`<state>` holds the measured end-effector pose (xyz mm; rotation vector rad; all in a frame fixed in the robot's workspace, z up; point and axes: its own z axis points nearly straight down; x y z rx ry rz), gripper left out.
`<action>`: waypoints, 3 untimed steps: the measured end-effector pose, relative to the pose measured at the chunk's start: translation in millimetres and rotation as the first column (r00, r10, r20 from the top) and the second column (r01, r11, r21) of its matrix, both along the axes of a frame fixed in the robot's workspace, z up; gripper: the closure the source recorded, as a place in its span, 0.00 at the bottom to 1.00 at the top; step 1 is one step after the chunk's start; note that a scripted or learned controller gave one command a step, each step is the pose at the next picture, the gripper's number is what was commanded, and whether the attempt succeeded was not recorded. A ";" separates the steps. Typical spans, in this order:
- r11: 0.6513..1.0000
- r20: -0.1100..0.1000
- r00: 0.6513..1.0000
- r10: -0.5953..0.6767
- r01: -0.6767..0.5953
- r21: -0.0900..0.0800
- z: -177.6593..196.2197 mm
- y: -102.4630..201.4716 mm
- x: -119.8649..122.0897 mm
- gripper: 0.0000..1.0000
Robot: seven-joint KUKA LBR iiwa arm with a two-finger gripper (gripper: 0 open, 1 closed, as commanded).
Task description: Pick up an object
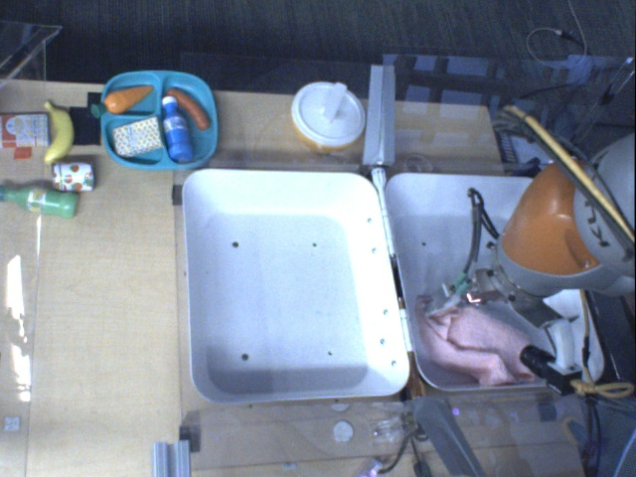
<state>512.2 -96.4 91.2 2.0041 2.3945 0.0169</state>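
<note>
Bins: two shallow white ones side by side, the left bin [283, 286] and the right bin [437, 217].
Objects in the bins: one, a pink cloth [472, 346].
Cloth look: soft, crumpled, pale pink, bunched in folds.
Cloth place: near part of the right bin, against its near wall.
Arm: one grey arm [596, 246] with an orange band, reaching in from the right, bent low over the right bin.
Gripper [465, 291]: at the far left edge of the cloth, just above it; open or shut cannot be told.
Off the bins: a blue tray [159, 117] of toy food and a white lidded cup [328, 115] on the far bench.
</note>
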 end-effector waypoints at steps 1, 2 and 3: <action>1.000 0.006 1.000 0.002 -0.002 0.001 11.9 1.5 2.6 1.00; 1.000 0.006 1.000 0.002 -0.002 0.000 12.0 1.4 2.5 0.00; 0.999 0.002 0.999 0.035 -0.035 0.000 0.6 8.5 -18.0 0.00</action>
